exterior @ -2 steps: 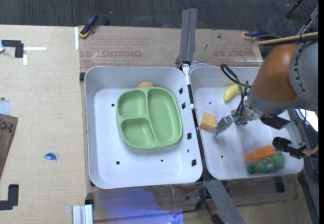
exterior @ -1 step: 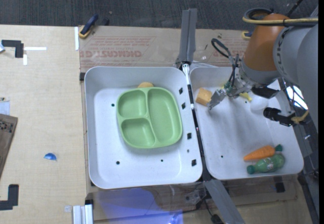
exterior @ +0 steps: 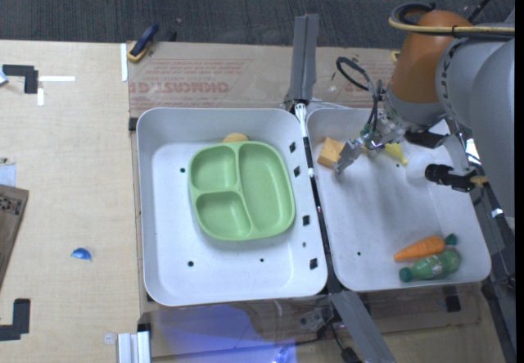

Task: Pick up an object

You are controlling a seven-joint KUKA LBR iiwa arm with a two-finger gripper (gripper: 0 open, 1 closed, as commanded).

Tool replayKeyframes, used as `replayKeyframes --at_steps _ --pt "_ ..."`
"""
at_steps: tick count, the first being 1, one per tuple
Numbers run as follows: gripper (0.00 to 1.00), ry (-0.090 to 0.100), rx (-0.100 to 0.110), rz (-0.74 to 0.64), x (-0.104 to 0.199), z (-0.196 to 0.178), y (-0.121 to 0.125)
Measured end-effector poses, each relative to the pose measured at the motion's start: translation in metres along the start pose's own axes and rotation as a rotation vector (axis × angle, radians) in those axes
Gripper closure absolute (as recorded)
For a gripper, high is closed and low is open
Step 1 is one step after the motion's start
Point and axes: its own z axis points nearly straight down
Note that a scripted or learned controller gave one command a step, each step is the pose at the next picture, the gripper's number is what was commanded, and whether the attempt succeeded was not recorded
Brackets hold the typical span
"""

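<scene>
A divided tray lies in the middle of the left bin, while the right bin holds a block at its ten o'clock corner, beside the gripper, and a carrot touching a bottle at five o'clock.

Both white bins look like smooth, faintly glossy plastic. Well left of the tool, the green divided plate is matt plastic. The desk is pale, matt wood. Below the tool, the carrot and green bottle have a plastic sheen.
</scene>
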Motion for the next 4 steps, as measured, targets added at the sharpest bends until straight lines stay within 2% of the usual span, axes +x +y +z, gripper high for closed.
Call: replayKeyframes --at_steps 1,2,3,4 --pt "1.0 -0.015 -0.015 -0.003 -0.002 -0.011 0.003" --pt "1.0 -0.018 -0.036 0.078 0.046 -0.135 0.025" --pt "1.0 -0.016 -0.033 0.082 0.138 -0.1 0.017" --pt "1.0 -0.02 -0.034 -0.062 0.11 -0.175 -0.047"
